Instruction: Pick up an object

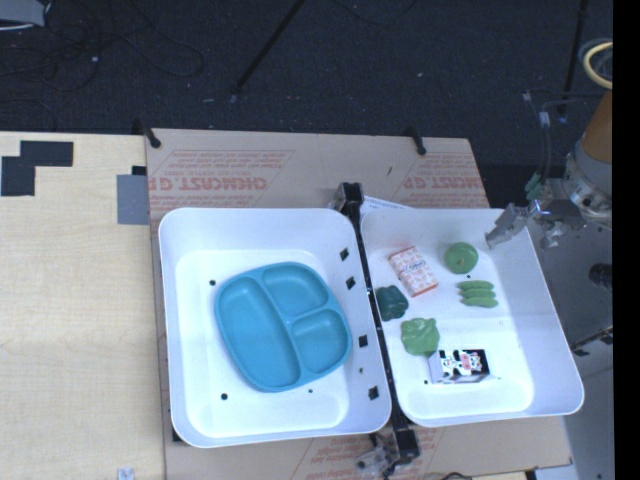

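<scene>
the approach step is being judged as in hand: the grey two-finger gripper (512,224), finger state being untellable and nothing seen held, is being hung at the right bin's (545,368) two o'clock rim, the small round green object (461,258) lying just toward eight o'clock, so a descent onto it is being called for.

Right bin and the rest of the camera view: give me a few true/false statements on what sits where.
1. The blue divided plate lies in the left bin. True.
2. The orange snack packet lies in the left bin. False: it lies in the right bin, near the divider.
3. The end effector grips the round green object. False: they are apart; the end effector sits at the bin's upper right rim.
4. The black-and-white carton lies nearer the front of the bin than the green pea pod. True.
5. The plate holds food. False: its compartments show bare blue.
</scene>
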Controlling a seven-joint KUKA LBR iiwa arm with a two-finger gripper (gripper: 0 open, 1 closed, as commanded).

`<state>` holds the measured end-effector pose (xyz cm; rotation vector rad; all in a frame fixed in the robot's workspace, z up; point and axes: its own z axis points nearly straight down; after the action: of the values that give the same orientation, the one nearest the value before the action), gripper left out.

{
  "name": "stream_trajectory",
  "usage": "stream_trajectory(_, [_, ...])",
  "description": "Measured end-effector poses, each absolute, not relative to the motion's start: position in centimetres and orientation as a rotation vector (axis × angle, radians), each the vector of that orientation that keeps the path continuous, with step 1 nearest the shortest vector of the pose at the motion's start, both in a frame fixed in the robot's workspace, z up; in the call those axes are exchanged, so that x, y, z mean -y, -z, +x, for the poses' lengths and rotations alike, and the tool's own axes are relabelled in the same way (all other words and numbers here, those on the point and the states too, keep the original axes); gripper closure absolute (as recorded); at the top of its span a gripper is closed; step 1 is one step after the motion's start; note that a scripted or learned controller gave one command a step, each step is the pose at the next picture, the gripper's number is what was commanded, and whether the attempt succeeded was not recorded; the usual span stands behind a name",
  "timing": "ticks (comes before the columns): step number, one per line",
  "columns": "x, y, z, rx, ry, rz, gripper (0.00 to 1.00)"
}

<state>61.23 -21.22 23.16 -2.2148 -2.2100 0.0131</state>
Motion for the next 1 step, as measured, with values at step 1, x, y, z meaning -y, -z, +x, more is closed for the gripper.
stream_trajectory(1, [21.21, -24.05, 61.47, 2.221, -0.001, -2.221, 0.0])
